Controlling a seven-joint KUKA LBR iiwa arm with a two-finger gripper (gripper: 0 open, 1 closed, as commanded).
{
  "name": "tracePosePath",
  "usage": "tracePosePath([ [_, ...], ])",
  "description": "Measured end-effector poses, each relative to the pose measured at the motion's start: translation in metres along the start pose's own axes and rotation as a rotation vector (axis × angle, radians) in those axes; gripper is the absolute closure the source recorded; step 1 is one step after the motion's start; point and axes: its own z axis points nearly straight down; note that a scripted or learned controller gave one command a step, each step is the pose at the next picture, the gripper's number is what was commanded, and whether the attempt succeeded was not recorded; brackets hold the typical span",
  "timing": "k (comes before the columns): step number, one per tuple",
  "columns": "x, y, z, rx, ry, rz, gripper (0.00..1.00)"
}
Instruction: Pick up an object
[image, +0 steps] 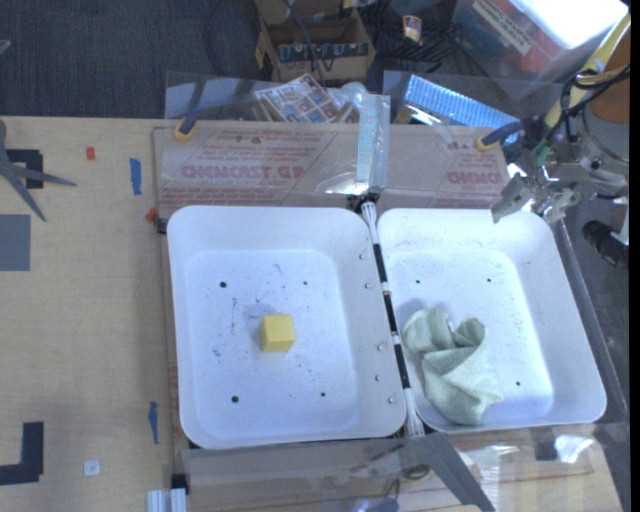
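Above the right bin's (560, 300) far corner, the tool (530, 195) hangs released, nothing held.

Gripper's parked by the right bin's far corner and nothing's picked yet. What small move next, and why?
Probably bring the gripper toward the camera and over the pale crumpled cloth before descending. The cloth lies in the near part of the right bin, the closer target; the yellow block sits alone in the left bin, farther from the arm.

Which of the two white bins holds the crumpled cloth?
The right bin, the one nearer the gripper, holds the pale green cloth. The left bin holds a yellow block.
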Motion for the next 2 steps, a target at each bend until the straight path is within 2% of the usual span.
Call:
tracePosePath([
  [1, -0.004, 0.026, 0.154, 0.000, -0.001, -0.077, 0.00],
  [2, -0.003, 0.028, 0.141, -0.006, -0.004, -0.080, 1.00],
])
